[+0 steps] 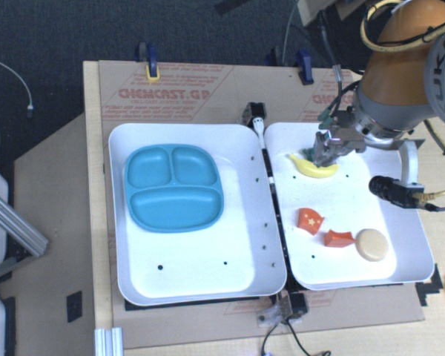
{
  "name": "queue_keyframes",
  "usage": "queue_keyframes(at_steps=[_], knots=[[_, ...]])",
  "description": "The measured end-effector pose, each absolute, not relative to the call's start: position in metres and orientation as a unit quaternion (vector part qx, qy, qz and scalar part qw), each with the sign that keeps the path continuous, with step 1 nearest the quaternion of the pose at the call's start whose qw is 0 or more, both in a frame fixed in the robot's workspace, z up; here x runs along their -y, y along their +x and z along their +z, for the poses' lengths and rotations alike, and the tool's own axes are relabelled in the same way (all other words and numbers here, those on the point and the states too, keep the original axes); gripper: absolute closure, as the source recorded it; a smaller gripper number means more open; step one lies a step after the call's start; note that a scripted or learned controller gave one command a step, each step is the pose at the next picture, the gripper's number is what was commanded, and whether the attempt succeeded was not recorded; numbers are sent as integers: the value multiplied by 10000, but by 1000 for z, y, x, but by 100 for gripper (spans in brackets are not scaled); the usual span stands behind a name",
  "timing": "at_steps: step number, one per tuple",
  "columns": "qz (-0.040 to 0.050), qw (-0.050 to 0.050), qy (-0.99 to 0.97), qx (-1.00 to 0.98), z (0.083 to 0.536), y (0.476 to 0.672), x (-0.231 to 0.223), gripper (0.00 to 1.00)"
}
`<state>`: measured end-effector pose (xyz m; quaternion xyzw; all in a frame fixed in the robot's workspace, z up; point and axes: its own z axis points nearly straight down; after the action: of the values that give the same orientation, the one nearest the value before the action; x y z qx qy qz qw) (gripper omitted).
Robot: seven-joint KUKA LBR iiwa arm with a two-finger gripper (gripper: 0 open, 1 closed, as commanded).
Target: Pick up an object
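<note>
White plastic, smooth and faintly glossy, makes up both bins [208, 273], shallow with rounded corners, sitting side by side on a brown board [104, 199]. Nearest me in the right bin I see a pale round disc [371, 244], matte like a biscuit, with a red wedge [338, 238] touching its left side and a red-orange chunk [309, 220] just beyond that; all three lie loose and well apart from the arm. In the left bin sits a blue tray [174, 186], moulded plastic with three compartments and soft edges. Farther back in the right bin lies the banana [315, 169], yellow, curved, smooth-skinned, and the gripper [325, 148] is down right over its far side. I judge this to be the grasp step: the tool is at the fruit, nothing lifted yet. From this slant I cannot tell whether the fingers are apart or closed, or whether they have the banana between them at all. The next move, as I read it, calls for a firm close across the narrow width of the curve, then a straight lift; a slick, rounded skin like that could roll or slip out sideways.
</note>
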<state>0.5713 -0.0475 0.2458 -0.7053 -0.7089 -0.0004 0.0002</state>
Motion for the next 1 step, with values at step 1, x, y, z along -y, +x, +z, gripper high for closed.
queue_keyframes(at_steps=[1], knots=[[-14,-2,-7048,7094,251,570,-4,100]])
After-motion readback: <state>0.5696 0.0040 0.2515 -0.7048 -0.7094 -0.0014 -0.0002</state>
